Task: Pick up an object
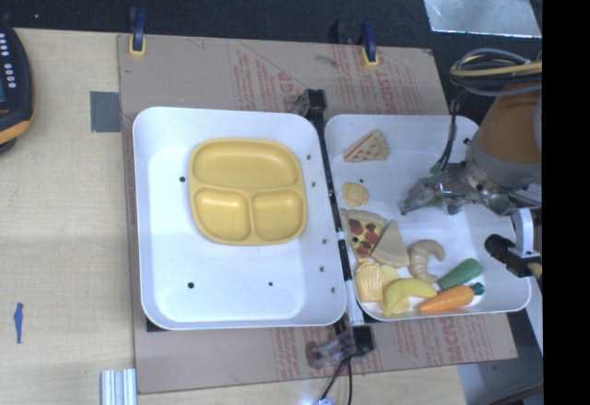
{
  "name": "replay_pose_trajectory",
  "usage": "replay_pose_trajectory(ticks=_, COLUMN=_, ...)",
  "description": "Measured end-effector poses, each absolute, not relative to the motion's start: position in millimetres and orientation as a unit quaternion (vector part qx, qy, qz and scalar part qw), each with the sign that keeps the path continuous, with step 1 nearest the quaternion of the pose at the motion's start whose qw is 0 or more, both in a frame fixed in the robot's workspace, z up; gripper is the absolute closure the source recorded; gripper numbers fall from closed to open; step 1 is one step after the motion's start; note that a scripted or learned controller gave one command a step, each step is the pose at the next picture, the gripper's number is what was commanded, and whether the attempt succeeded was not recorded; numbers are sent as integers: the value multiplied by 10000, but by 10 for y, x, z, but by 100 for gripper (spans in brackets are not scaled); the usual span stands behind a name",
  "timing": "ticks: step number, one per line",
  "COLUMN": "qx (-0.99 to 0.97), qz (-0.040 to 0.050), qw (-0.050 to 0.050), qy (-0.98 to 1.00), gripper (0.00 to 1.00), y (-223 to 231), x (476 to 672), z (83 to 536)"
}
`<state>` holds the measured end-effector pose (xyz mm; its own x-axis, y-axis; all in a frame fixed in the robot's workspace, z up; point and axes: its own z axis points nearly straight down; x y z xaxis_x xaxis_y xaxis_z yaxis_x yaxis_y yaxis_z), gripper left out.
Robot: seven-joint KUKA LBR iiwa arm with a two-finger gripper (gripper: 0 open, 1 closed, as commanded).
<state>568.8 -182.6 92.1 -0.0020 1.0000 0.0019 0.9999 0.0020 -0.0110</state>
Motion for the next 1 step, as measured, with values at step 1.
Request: replay_pose_trajectory(ticks=1, qx=-7059, qz=27, qw=61, qy=-7083, gripper=0, y=-1212, x=4706, z=912)
